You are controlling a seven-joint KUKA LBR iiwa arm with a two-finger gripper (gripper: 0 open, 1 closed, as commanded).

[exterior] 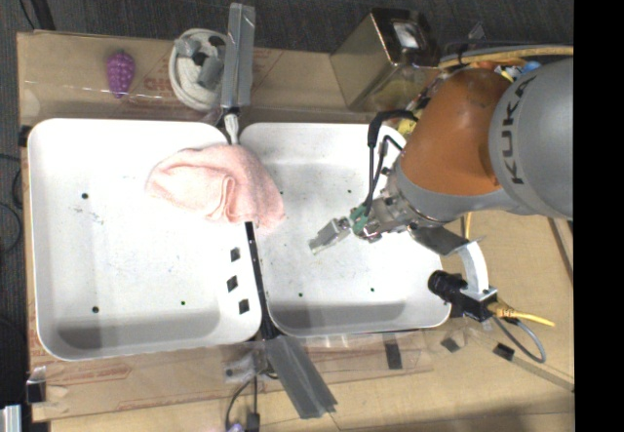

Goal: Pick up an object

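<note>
One object lies in reach, as we judge it from the camera view: a pink cloth (216, 182) draped over the divider between the left bin (58, 225) and right bin (322, 313). We see the gripper (327, 234) low over the right bin, well apart from the cloth; we cannot tell its fingers' state; nothing is picked yet.

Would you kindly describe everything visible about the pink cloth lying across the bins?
The crumpled pink cloth looks like soft terry fabric, bunched into folds rather than spread flat. It lies draped over the divider between the two shallow white bins, mostly in the left one near its far edge, with one corner hanging into the right bin. Only the bins touch it.
</note>
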